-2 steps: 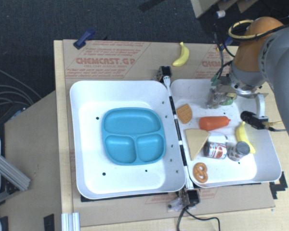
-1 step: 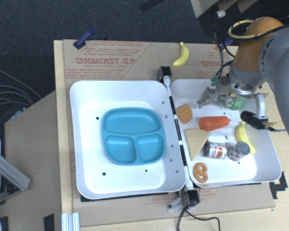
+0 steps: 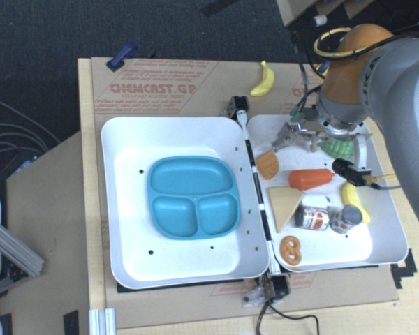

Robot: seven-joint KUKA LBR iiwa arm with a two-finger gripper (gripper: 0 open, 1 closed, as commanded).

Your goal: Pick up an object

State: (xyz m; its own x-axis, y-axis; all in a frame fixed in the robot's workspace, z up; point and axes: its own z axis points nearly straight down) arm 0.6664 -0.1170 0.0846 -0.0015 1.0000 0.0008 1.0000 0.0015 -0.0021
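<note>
Right-hand shallow white bin [image 3: 387, 246] holds the candidates: orange carrot-shaped plastic toy [image 3: 311, 179], tan toast-like slice [image 3: 267, 165], pale yellow wedge of toy cheese [image 3: 283, 206], small red-and-white can lying on its side [image 3: 314, 218], brown pretzel piece [image 3: 290, 249], yellow banana-shaped toy [image 3: 350, 197], a green ridged item [image 3: 337, 147] partly under the wrist, and a dark grey round object [image 3: 349, 217] touching the can's end. Left-hand white bin [image 3: 119, 208] carries a blue three-compartment plastic tray [image 3: 193, 195]. A second yellow banana toy [image 3: 263, 81] lies outside the bins on the brown board [image 3: 160, 89]. Grey arm with orange band reaches in from the right, wrist pointed down over the far end of the right bin; gripper [image 3: 314, 132] sits low, just above or beside the green item. Whether the jaws are open or closed cannot be told, since the metal hardware at the wrist hides them, and nothing is visibly held. Judgement: pick not yet secured. Best chance looks like a straight descent onto a piece with free sides; the green item and the carrot are nearest. The can, cheese and grey object crowd together, so a grasp there risks shoving neighbours.
</note>
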